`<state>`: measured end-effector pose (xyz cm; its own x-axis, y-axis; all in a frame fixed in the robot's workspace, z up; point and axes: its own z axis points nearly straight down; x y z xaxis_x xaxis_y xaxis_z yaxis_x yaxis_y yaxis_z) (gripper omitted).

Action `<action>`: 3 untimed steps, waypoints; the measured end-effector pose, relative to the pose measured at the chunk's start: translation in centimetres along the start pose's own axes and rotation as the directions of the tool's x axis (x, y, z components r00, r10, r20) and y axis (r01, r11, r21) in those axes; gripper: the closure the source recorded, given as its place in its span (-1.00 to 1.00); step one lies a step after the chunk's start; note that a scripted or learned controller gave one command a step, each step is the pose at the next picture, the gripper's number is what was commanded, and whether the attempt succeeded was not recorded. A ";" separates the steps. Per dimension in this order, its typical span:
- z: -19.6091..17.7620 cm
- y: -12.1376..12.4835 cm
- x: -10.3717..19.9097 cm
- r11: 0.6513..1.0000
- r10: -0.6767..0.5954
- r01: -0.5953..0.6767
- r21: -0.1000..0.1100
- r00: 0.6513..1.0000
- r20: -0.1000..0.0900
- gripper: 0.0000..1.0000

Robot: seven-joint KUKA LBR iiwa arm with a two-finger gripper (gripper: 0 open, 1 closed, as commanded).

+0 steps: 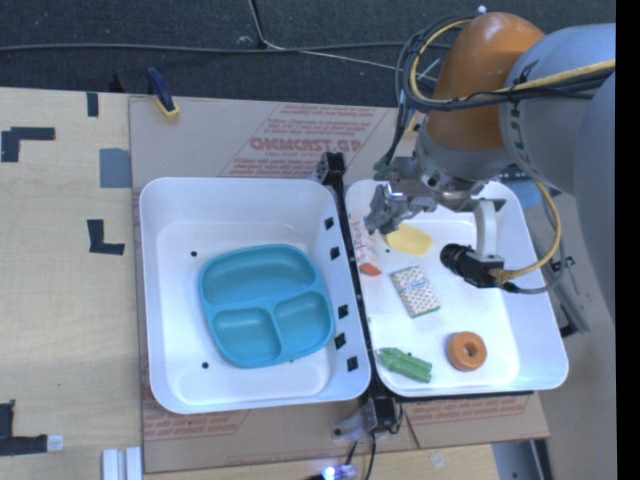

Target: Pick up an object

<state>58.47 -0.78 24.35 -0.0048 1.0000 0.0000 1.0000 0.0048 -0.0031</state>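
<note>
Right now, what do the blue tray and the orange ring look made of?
Blue tray: likely moulded plastic, smooth with a soft sheen on its three compartments. Orange ring: matte and rounded like a toy doughnut, perhaps foam or soft plastic; the look leaves it open.

Hidden in part under the arm point(520, 88): the far end of the right bin point(540, 368). Tucked half under the gripper point(385, 213), near that bin's far left corner: a yellow thing point(412, 240), shape hard to tell. Too small to name: a little red bit point(369, 266) by the bin's left wall. Cut off at the picture's right edge: the big grey arm.
</note>
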 end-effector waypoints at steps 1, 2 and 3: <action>-0.2 -1.3 4.8 1.000 -0.001 0.001 0.000 1.000 -0.001 1.00; -0.1 -2.3 11.0 1.000 -0.003 0.003 0.000 1.000 -0.001 1.00; -0.1 -2.2 10.7 1.000 0.002 -0.002 -0.001 1.000 0.001 -1.00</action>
